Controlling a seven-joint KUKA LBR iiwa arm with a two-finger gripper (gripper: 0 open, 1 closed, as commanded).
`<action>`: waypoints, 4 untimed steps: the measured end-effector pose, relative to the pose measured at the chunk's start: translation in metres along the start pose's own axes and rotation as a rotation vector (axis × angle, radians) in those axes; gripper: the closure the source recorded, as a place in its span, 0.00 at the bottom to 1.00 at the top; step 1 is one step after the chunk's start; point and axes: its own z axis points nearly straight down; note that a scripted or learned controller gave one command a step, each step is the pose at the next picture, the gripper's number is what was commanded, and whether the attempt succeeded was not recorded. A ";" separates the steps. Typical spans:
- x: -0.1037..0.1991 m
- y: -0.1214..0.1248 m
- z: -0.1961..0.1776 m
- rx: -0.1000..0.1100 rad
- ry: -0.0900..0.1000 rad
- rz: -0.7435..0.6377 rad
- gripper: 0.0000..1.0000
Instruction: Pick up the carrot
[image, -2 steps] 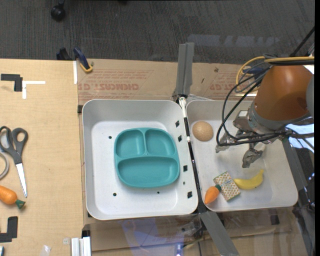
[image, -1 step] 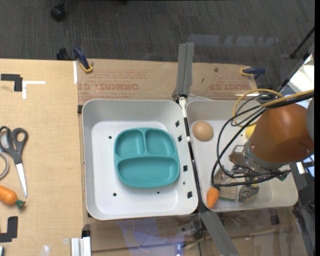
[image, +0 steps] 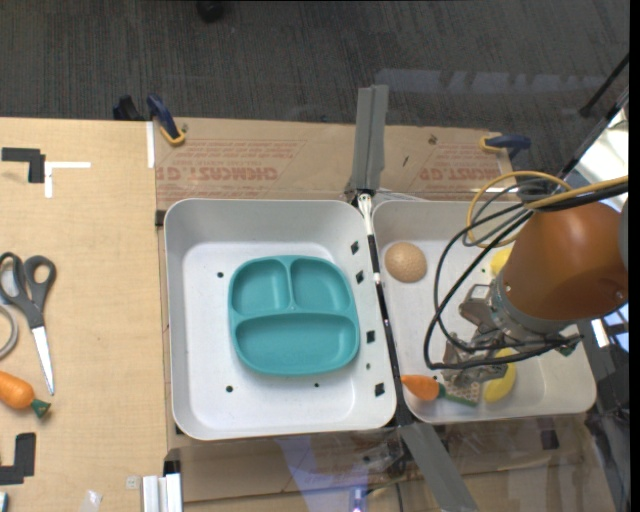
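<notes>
Honestly the gripper (image: 462, 372) is hovering right by the carrot (image: 422, 387), can't tell how wide it's set, so I'm suggesting centring over the orange body, avoiding the bin wall (image: 392, 330)

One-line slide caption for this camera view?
Grey arm's tool over the small orange carrot in the right white bin.

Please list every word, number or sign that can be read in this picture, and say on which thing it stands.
"CHEMICAL GU...", red print seen upside down, partly legible, on the cardboard sheet behind the left bin.
More red print on the cardboard behind the right bin: too blurred to read.
</notes>
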 end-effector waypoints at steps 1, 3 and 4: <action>0.042 -0.058 -0.109 -0.001 0.002 -0.022 1.00; 0.105 -0.069 -0.193 -0.005 0.002 -0.271 1.00; 0.059 -0.131 -0.278 -0.002 0.000 -0.588 1.00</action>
